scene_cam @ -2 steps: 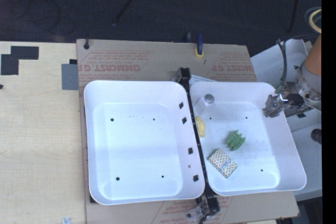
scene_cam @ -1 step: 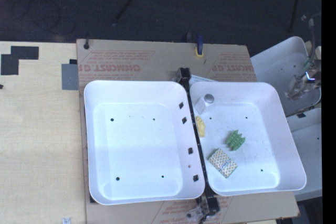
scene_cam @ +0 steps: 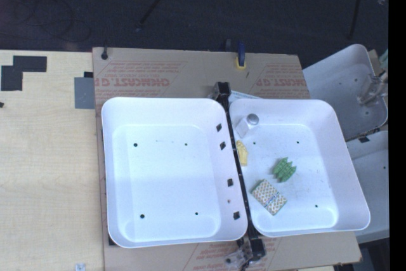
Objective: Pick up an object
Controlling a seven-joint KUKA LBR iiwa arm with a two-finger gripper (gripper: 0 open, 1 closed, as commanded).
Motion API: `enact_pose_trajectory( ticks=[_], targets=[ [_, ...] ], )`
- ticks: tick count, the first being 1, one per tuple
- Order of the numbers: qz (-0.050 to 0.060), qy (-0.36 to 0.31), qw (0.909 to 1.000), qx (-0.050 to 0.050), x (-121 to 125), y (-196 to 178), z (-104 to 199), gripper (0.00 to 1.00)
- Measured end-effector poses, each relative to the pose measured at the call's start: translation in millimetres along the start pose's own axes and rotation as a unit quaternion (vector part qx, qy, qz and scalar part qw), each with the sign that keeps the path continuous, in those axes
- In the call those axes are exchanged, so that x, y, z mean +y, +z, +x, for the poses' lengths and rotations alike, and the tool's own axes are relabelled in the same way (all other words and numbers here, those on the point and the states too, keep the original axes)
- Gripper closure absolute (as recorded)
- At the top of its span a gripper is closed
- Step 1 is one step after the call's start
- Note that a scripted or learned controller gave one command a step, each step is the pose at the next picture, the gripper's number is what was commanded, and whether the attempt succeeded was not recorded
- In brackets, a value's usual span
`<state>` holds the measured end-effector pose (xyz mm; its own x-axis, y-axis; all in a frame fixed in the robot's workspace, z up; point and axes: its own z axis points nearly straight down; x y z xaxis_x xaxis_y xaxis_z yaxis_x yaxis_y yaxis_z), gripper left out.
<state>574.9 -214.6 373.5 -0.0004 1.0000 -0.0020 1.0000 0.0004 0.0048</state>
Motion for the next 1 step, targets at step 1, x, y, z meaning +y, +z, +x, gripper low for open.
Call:
enact_pose_trajectory(
  ticks=[1],
  targets=[
    [0.005, -0.003, 1.0000, 0.003, 16.0, 40.6, 78.8, 1.00]
  ],
)
